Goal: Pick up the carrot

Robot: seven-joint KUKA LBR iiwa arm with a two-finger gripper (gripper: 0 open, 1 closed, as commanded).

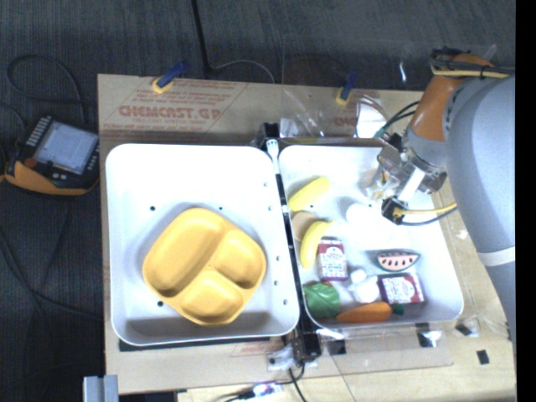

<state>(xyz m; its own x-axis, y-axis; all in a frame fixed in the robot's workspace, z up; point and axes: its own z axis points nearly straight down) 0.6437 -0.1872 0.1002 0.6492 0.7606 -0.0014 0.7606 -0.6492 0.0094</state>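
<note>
Floor: dark ribbed carpet surrounds a flat brown board bench printed with red letters.
Bins: two shallow, smooth plastic trays with rounded corners. The right white bin lies under the pincer and the left white bin sits well off to its camera-left.
Pincer: the grey metal pincer hangs over the right bin's far end; whether it is open or closed cannot be told.
Carrot: the smooth orange tapered carrot lies flat along the near wall, well apart from the pincer, at the bin's opposite end.
Between them: a red-and-white watermelon slice and a red-labelled square packet.
Camera-left of pincer: two curved yellow bananas.
Touching carrot: a lumpy green vegetable.
Left bin: a glossy yellow lobed plate.
</note>
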